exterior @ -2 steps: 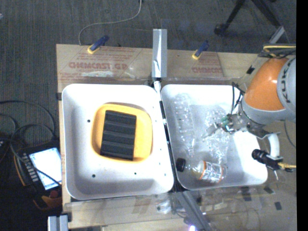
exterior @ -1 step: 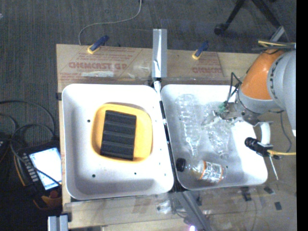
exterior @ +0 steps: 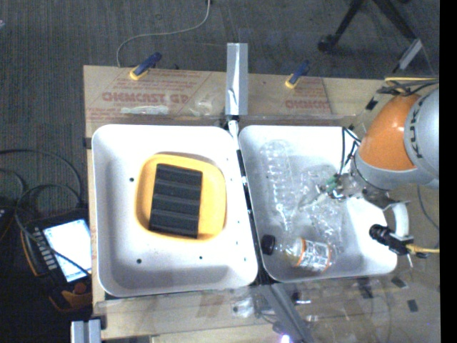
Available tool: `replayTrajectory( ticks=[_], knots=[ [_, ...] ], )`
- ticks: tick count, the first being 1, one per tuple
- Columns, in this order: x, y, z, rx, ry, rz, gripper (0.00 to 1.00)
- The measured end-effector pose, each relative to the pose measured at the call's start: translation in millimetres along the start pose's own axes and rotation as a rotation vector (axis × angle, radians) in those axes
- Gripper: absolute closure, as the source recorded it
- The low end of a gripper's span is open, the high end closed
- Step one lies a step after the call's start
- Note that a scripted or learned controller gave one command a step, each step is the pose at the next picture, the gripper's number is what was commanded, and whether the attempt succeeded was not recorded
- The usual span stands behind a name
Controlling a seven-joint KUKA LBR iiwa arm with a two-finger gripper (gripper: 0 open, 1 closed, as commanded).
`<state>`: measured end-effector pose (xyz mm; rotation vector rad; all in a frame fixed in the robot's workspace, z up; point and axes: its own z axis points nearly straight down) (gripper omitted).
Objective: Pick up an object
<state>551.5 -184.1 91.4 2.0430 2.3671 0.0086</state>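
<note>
Clear bottle in right bin, claw above

Yellow tray with black ribbed block; seemingly clear bottle.

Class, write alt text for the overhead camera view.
A grey and orange robot arm reaches over the right bin, which holds clear plastic bottles. The left bin holds a yellow tray with a black ridged block.
</note>
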Motion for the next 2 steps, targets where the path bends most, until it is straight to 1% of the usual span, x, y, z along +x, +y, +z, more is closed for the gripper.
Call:
replayTrajectory(
  ticks=[1,2],
  knots=[
    [2.1,1.0,-8.0,0.000,0.005,-0.001,1.00],
    [87.4,35.5,-92.2,0.016,0.006,0.146,1.00]
  ],
)
